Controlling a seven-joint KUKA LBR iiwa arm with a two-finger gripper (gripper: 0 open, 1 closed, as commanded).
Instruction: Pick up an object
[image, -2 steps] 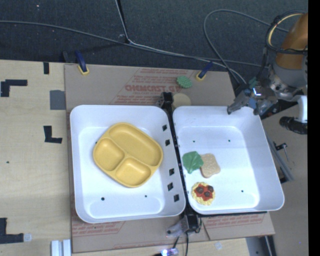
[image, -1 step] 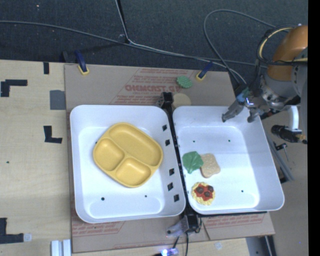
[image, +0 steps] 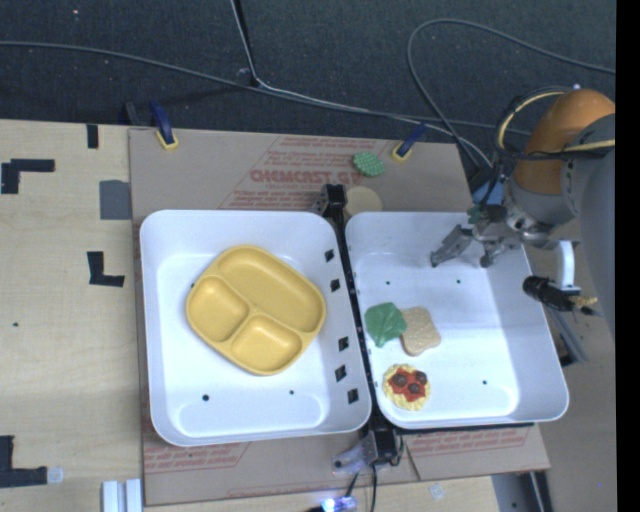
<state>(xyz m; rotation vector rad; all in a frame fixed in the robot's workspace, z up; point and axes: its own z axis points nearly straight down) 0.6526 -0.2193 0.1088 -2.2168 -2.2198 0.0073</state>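
Camera view targets: green leaf toy (image: 385, 322), tan toy (image: 421, 331) and pizza toy (image: 406, 386) in right bin (image: 520, 395).
Gripper (image: 467, 247): fingers spread, holding nothing, well apart from targets.
Risk: leaf and tan toy touch; descent could nudge both.

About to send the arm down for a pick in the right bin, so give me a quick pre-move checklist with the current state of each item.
1. Gripper carries nothing: ok, nothing shows between its fingers.
2. Fingers spread for a grasp: ok, they look open.
3. Gripper lined up above a target: not ok, it hovers over bare floor in the right bin's upper part, away from the toys.
4. Targets in view: ok, green leaf toy, tan bread toy and small pizza toy lie in the right bin.
5. Targets separated: not ok for leaf and bread, which touch; the pizza lies apart.
6. Yellow divided plate out of the way: ok, it sits in the left bin.
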